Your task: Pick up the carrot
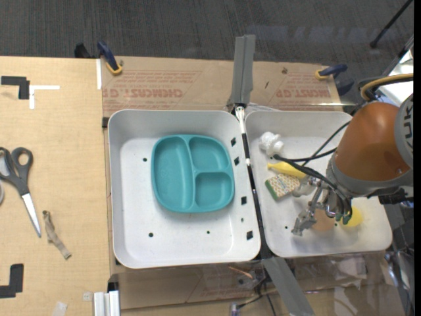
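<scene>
**Claw down in the right bin, carrot not yet lifted**

Claw (308,221) sits low over the floor of the right bin (368,243), near its front edge. Whether it is open or closed cannot be told: the metal parts blur together from above.

- Carrot: the likeliest candidate is a pale orange patch (323,227) on the bin floor, just beside the claw's tip and partly covered by it. Identification is tentative, as too little of it shows.
- The patch appears to lie flat on the bin. Nothing is visibly gripped or raised, so I judge the pick as not done.
- Whether the claw is touching the orange patch or only hovering just over it cannot be told.
- Just right of the patch: a yellow item with a green bit (354,218), close under the wrist.
- Farther back in the same bin: a speckled pad (283,187), a long yellow piece (287,168) and a small white object (270,141), all apart from the claw.
- Arm (368,143) reaches in from the right, its orange band over the bin's right side, black cables trailing across.
- Left bin (131,232) holds a teal divided plate (194,174), well away from the action.
- Counter (52,124) at far left carries scissors (23,183).

Left to do, in my judgement: secure a grip on the carrot, then lift it clear of the bin floor.
</scene>
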Robot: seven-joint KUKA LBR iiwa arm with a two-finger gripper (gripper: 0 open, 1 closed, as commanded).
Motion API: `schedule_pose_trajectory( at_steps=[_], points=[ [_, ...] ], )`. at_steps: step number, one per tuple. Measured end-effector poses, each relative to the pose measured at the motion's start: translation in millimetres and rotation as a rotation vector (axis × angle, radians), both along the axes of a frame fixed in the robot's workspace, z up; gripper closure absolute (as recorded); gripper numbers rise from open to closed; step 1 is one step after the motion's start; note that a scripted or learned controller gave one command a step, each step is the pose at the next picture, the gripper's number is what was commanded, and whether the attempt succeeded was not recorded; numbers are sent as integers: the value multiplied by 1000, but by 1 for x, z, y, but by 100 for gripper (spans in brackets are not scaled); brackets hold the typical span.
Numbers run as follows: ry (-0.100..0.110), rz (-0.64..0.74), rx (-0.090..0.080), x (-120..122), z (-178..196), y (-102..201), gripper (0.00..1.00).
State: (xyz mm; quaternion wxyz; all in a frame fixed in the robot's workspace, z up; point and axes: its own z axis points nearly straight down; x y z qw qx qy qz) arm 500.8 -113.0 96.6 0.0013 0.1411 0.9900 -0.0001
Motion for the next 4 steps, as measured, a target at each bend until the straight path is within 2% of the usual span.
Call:
schedule_pose_trajectory(
  at_steps=[1,2,3,4],
  points=[
    [-1,-280,0,80,-4,-28,0],
    [-1,-280,0,80,-4,-27,0],
    [-2,-417,-1,82,35,-93,0],
    [3,-869,2,3,-5,-30,0]
  ],
)
